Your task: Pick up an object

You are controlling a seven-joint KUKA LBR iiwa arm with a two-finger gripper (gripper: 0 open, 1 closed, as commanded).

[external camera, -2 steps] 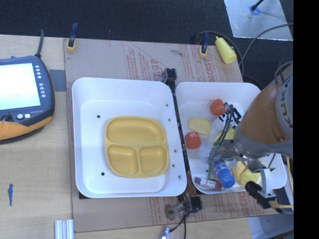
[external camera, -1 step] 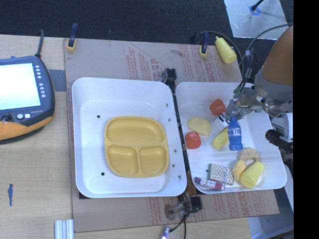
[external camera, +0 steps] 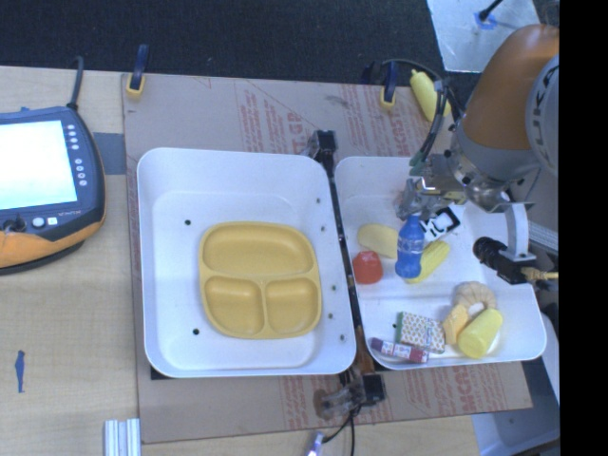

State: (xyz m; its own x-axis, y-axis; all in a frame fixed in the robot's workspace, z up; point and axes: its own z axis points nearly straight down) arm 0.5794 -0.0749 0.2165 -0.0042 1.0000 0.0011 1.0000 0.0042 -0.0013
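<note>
A handheld control pendant [external camera: 43, 183] with a lit white screen lies at the desk's [external camera: 66, 350] left edge. Brown cardboard [external camera: 237, 112] covers the desk under both bins. Two yellow clamps [external camera: 136, 82] grip its far edge.

Yellow divided tray [external camera: 259, 280] in white bin [external camera: 171, 350]; blue bottle [external camera: 409, 249], red ball [external camera: 368, 268], green-checked box [external camera: 419, 332].

The arm [external camera: 513, 93] covers the right bin's [external camera: 532, 345] far corner, and its wrist hides the blue bottle's [external camera: 409, 250] top. The patterned packet's [external camera: 420, 332] print is too small to read. The handheld screen [external camera: 43, 183] is cut off at the left.
</note>
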